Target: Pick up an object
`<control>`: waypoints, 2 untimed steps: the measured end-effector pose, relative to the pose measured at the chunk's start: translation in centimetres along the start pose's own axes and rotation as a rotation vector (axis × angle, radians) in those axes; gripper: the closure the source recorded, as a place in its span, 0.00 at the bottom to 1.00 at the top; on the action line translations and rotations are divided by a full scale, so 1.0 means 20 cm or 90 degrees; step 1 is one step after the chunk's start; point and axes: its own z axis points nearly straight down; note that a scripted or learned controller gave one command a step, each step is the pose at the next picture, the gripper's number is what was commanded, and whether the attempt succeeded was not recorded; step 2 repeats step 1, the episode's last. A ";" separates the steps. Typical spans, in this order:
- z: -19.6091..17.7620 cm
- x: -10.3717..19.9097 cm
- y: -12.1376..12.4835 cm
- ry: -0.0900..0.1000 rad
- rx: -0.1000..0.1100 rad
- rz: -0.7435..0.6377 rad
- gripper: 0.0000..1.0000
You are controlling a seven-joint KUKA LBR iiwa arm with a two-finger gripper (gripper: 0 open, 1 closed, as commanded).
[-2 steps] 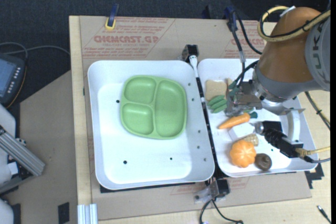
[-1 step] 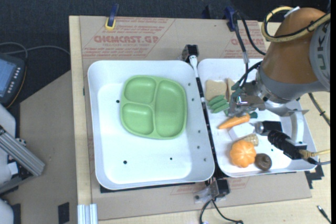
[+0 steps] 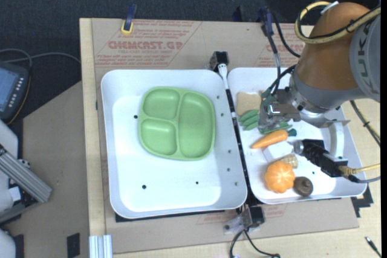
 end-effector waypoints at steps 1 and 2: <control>-0.04 -0.09 -0.04 0.000 0.000 0.002 1.00; -0.04 -0.09 -0.04 0.000 0.000 0.002 1.00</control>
